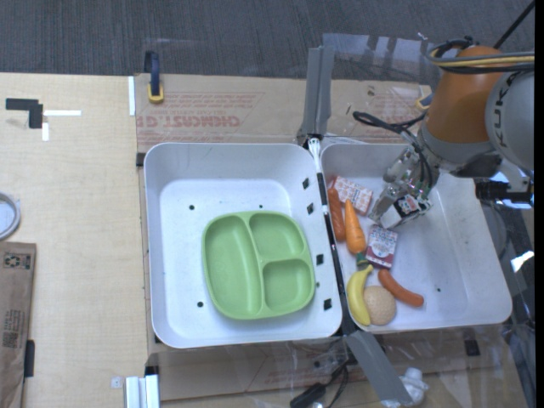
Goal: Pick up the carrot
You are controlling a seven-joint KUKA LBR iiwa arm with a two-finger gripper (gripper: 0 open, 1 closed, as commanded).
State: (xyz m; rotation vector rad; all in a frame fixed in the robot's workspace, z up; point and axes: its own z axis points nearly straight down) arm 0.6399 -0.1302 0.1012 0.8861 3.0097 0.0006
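Overhead, the grey arm (501, 100) with its orange band reaches in from the right and hangs over the right bin (459, 270). Its claw (401, 204) sits low above the upper middle of that bin, tilted down and to the left; whether it is wide or narrow I cannot tell, and nothing shows between its tips.

The carrot (353, 226) lies along the left side of the right bin, close to the wall shared with the left bin, its length running roughly top to bottom. It is a little to the left of the claw and apart from it. Just beside it on the left lies a second, redder long vegetable (337, 215). A small red-and-white packet (354, 194) rests above the carrot, and another packet (382, 246) lies just to its lower right. Further down are a banana (357, 294), a round tan item (380, 304) touching the banana, and an orange-red sausage-shaped item (399, 287).

The left bin (170, 228) holds a green divided plate (259, 264) with three compartments. Both bins rest on the table (68, 194).
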